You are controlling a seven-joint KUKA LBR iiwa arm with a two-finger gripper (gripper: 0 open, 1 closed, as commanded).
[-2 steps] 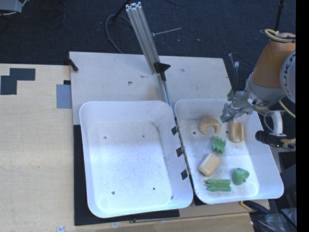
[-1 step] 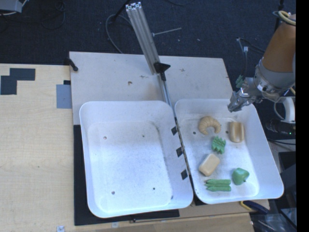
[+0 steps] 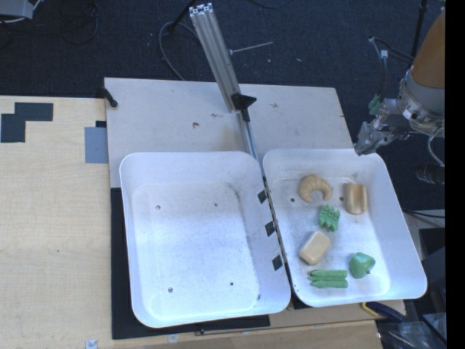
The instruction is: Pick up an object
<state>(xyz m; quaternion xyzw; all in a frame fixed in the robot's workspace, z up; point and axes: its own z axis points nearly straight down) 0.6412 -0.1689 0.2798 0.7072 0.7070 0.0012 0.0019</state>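
Six objects lie in right bin (image 3: pixel 407 247); green bean (image 3: pixel 328 278) lies left-right; fingers (image 3: pixel 365 142) state unclear.

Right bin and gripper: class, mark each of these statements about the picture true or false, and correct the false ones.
1. The croissant lies in the right bin. True.
2. The gripper hangs over the left bin. False: it is above the right bin's far edge.
3. The green bean pod lies at the near side of the right bin. True.
4. The croissant is between the gripper's fingers. False: it rests on the bin floor, apart from the gripper.
5. The pale block sits in the left bin. False: it is in the right bin.
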